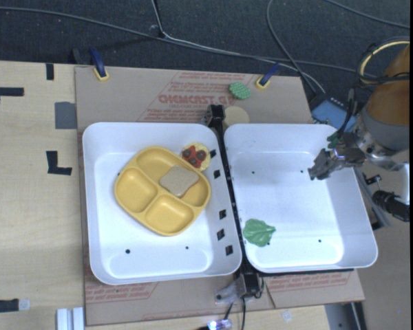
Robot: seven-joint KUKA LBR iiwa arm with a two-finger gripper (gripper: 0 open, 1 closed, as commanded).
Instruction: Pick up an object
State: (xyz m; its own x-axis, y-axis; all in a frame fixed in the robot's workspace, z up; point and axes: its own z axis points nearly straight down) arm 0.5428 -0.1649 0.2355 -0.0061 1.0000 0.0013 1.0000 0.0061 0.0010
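Observation:
A green leaf-shaped piece [259,232] lies in the right bin [296,198], near its front left corner. In the left bin [110,253] rests a yellow divided plate [162,190] with a tan slice of bread [179,180] on it. A small red and yellow item [195,155] sits at the plate's far right rim. My gripper [321,168] hangs over the right bin's right side, far from the leaf, its dark fingers pointing left and down. I see nothing between them.
A green dotted piece [239,90] lies on the cardboard behind the bins. Blue and yellow clamps [98,67] hold the cardboard's back edge. Cables cross the dark floor behind. A black divider strip [223,184] runs between the bins.

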